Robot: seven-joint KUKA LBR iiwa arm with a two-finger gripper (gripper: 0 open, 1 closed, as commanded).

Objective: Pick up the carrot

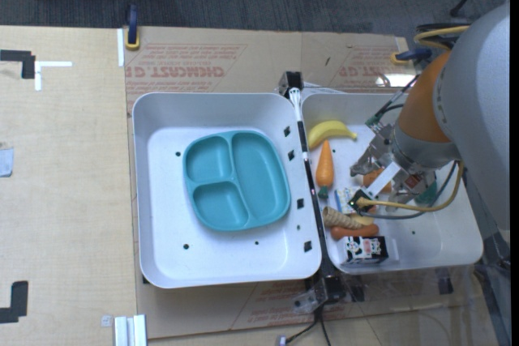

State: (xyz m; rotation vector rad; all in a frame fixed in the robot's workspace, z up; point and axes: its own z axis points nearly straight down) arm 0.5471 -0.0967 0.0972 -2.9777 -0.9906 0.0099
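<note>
Your gripper (371, 171) hangs low over the middle of the right bin (438, 241), and from this angle you cannot tell whether it is open or closed. Nothing can be seen held in it.

The carrot (324, 163) lies at 9 o'clock from the gripper, near it but apart. It sits beside the bin's left wall, with its length running from 12 to 6 o'clock. At the carrot's 12 o'clock end a banana (331, 131) curves across and touches its tip, or nearly so.

At 7 o'clock from the gripper a pale root (345, 216) lies slantwise. A short red stick (357, 231) lies just past it, and at the bin's 6 o'clock edge a black-and-white carton (365, 249) stands.

Farther out at 9 o'clock, the left bin (162, 243) holds a teal plate (237, 178) with three sections, set about at its middle.
</note>
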